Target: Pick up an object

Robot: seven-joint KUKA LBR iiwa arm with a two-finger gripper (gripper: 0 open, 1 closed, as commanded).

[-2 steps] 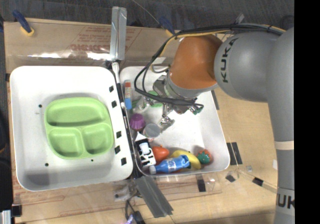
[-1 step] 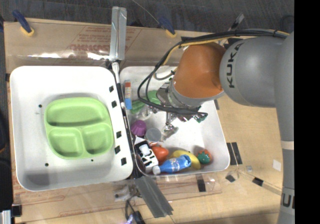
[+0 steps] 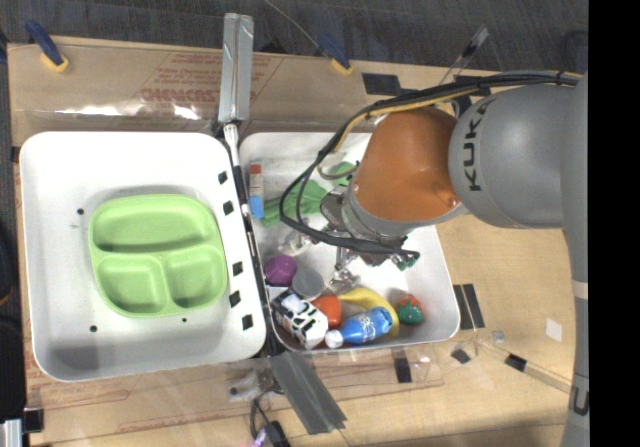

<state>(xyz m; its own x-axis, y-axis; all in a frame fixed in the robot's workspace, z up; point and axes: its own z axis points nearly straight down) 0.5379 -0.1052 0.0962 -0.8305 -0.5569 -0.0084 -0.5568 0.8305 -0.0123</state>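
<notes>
Your arm (image 3: 500, 160) reaches in from the right and hangs over the right bin (image 3: 440, 310), and its orange band (image 3: 405, 170) covers much of the bin's middle. The gripper (image 3: 345, 273) points down into the toys, just above the yellow piece (image 3: 368, 297). Whether it is open or closed, and whether it has hold of anything, I cannot tell, because the wrist hides that part.

The objects to pick lie crowded at the near side of the right bin: a purple ball (image 3: 281, 267), a black-and-white cube (image 3: 300, 315), an orange piece (image 3: 328, 312), a blue bottle (image 3: 365, 327) and a small red and green toy (image 3: 408, 311). A grey cup (image 3: 307, 281) is between the ball and the gripper. Some green things (image 3: 325, 193) lie at the far side, partly under the arm.

To do this step well, I think you should choose one object that stands a little free. The yellow piece is nearest, but it touches the orange piece and the bottle, so the gripper may catch two things or push them away. Come down straight, centre on the object, close slowly, and lift only a little first to check the hold.

The left bin (image 3: 40, 265) holds a green tray (image 3: 155, 253); leave it alone.
</notes>
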